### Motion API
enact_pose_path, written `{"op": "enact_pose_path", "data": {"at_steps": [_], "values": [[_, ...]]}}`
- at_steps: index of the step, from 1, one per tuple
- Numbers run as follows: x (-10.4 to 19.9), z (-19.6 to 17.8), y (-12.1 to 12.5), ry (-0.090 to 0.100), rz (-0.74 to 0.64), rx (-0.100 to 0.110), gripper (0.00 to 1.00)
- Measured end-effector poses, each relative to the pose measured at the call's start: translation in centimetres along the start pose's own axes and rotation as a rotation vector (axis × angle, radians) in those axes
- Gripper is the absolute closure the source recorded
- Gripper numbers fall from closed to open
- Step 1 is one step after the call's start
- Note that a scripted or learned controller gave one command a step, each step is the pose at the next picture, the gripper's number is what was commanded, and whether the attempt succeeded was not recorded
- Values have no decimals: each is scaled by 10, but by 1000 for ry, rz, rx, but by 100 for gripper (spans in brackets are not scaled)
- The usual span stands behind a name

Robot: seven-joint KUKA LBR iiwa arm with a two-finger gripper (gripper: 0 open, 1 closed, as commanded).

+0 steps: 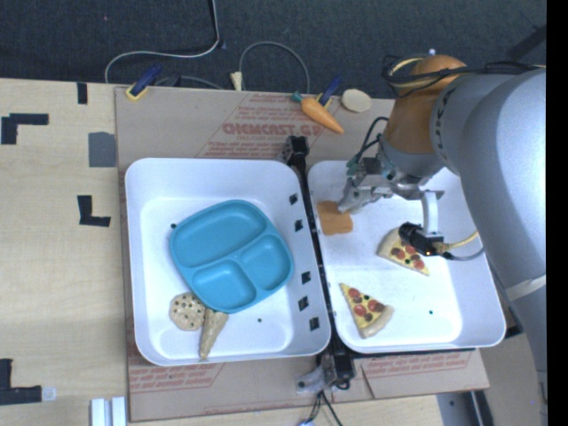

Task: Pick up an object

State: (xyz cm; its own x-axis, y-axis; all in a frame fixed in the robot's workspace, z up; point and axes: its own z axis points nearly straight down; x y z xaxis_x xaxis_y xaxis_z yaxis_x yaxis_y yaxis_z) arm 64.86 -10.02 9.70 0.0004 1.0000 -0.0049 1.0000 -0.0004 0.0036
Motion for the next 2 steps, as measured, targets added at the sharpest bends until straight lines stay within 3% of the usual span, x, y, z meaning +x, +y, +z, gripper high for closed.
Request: {"op": "enact_pose_path", "data": {"at_steps": [1,2], "values": [[-72,11,-12,5,3,0,100],[-68,10,-11,4,-3,-2,0]]}}
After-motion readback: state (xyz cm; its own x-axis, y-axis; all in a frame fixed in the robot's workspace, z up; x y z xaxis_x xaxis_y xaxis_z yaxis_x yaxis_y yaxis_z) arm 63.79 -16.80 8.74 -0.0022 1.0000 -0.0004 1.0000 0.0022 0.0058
